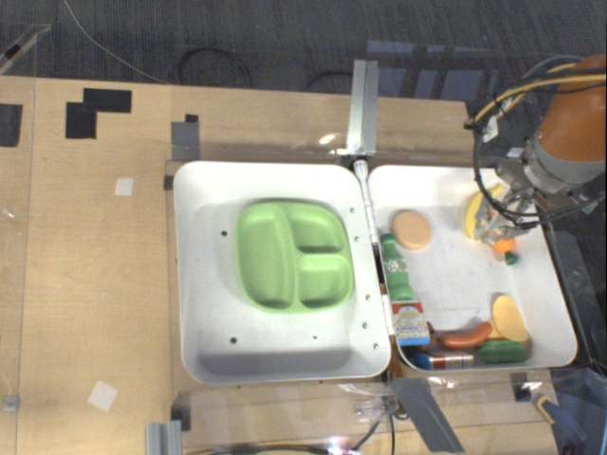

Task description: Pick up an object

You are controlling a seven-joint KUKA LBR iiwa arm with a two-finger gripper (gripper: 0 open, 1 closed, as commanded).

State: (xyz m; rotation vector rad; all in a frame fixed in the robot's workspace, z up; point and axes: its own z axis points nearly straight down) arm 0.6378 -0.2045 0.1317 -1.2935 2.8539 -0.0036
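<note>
Wooden table (pixel 85 282) bearing two white bins. Left bin (pixel 204 349): a green divided tray (pixel 289 254) lying at its centre. Right bin (pixel 550 301): along the left wall, a green bottle (pixel 395 275) with a red-and-white carton (pixel 410 324) just below it; near the top, a round tan disc (pixel 412 229); along the bottom edge, a red sausage-shaped toy (pixel 465 336), a dark green item (pixel 503 352) and a yellow-orange oval (pixel 509 318). Upper right corner: a yellow object (pixel 472 214), and a small orange-and-green piece (pixel 506 250) directly under the gripper (pixel 497 226). Arm entering from the right, with orange band (pixel 577 126); whether the fingers are open, closed or gripping cannot be told
</note>
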